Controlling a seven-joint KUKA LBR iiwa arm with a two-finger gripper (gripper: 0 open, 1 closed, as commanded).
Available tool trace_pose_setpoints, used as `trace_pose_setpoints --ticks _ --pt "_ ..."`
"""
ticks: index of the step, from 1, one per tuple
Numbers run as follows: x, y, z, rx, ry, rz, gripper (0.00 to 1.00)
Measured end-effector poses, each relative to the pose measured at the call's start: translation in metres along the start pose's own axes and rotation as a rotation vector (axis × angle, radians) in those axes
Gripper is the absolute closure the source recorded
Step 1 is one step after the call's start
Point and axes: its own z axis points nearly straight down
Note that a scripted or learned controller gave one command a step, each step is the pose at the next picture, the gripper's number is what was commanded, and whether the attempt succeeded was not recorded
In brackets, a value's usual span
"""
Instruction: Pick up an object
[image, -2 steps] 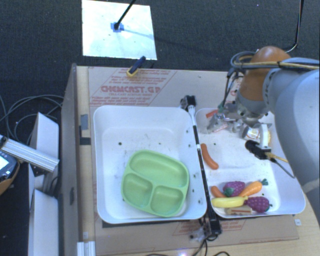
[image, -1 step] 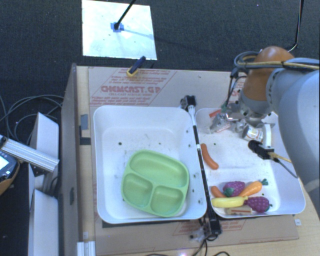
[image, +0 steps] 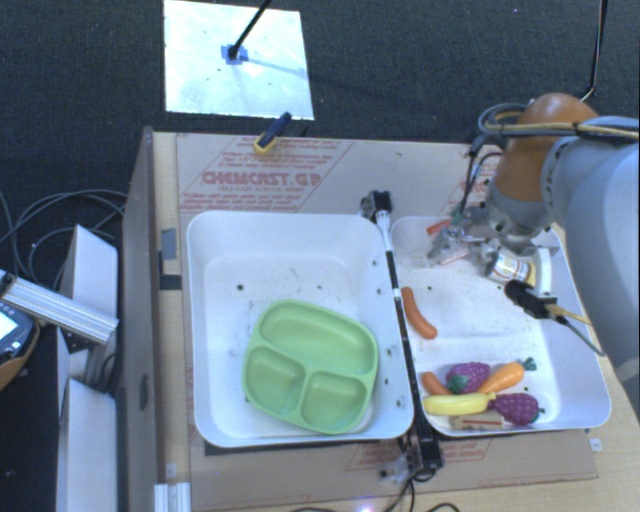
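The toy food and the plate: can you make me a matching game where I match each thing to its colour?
Things:
1. Divided plate
2. Banana
3. Sausage
4. Grapes

Colours:
A. Yellow
B. Purple-red
C. Light green
D. Orange-red

Right pairs: 1-C, 2-A, 3-D, 4-B.

The plate lies in the left bin. The banana, sausage and grapes lie in the right bin.
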Motion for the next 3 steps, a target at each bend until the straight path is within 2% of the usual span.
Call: trace_pose_setpoints --ticks 1,2,3 --pt "-0.001 -0.002 -0.01 0.012 0.0 -0.003 1.0" --pt "-0.016 -0.11 0.001 0.004 0.002 0.002 1.0" --pt "0.064 -0.089 -0.101 -0.001 0.003 -0.002 1.0"
